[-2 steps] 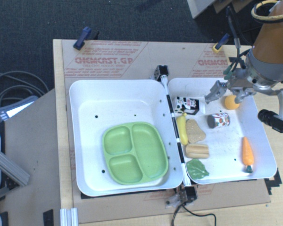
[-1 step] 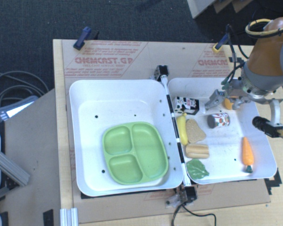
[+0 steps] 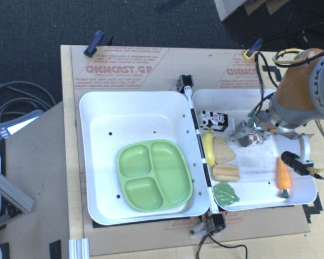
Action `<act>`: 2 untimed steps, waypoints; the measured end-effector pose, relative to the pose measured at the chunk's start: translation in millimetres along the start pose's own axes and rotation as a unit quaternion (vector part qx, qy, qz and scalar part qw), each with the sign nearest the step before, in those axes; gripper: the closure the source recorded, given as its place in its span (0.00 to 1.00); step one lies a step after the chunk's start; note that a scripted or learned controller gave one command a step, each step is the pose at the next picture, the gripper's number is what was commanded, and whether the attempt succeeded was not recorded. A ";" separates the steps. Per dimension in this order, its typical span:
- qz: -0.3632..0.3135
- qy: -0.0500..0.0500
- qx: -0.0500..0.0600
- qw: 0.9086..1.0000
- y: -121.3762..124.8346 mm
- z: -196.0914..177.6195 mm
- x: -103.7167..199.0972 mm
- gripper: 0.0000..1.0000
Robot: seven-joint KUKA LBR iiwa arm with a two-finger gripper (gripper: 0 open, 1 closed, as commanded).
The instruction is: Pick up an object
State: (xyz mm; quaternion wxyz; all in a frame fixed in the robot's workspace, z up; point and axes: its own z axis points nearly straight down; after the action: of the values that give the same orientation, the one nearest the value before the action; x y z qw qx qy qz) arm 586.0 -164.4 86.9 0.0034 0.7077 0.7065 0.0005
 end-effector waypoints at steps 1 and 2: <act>0.000 -0.001 -0.004 1.000 2.4 -12.4 0.0 1.00; -0.001 0.003 0.000 1.000 -49.5 -11.5 72.1 1.00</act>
State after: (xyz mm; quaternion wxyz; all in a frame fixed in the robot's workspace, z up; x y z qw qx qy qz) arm 536.6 -92.1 97.8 0.0012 0.7069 0.7073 0.0025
